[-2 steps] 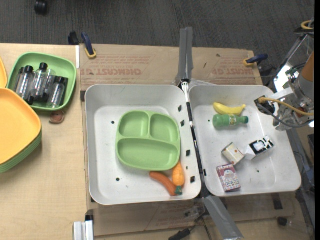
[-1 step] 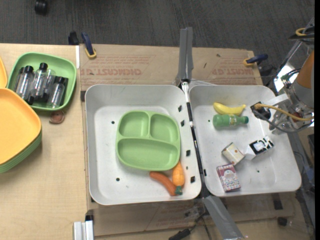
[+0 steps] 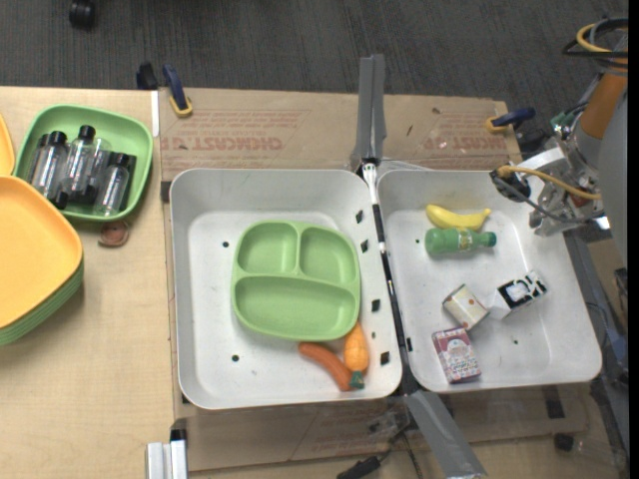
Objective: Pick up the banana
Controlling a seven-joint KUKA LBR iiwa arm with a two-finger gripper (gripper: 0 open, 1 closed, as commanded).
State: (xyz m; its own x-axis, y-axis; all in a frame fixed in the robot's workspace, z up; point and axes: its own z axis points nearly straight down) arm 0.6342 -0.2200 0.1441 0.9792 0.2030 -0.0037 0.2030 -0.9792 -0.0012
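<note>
we see the banana (image 3: 456,216) at the far side of the right bin (image 3: 589,352), touching a green bottle (image 3: 459,241). gripper (image 3: 562,213) sits right of it at the rim, prob staging; grip state unclear.

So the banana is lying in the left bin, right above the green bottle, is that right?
Not quite. The camera view shows the banana in the right bin, not the left one. It does lie just above the green bottle, which sits in that same bin.
</note>
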